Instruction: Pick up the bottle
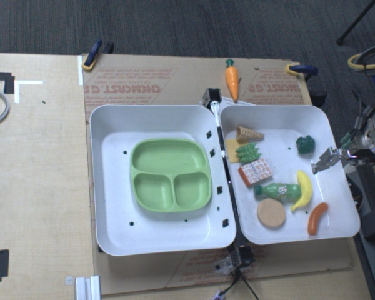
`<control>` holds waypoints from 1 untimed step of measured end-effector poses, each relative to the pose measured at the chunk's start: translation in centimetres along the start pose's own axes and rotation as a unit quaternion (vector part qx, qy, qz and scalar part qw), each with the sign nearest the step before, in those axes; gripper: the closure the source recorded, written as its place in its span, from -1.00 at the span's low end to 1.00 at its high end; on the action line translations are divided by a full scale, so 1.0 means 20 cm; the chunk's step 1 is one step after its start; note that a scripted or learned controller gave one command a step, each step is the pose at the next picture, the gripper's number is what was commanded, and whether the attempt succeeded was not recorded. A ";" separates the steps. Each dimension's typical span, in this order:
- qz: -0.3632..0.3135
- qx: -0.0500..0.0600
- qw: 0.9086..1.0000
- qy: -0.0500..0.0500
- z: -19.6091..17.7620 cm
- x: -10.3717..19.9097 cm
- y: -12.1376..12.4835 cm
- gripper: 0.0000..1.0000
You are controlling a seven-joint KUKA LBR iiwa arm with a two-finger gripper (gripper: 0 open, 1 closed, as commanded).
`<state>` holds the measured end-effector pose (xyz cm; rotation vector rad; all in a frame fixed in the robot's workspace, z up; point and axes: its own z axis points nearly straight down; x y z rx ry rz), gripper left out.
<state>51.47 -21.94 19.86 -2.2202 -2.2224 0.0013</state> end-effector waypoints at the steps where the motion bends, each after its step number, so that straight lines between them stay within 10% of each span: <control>1: -0.001 0.000 1.000 -0.001 -0.05 0.00 0.00 1.00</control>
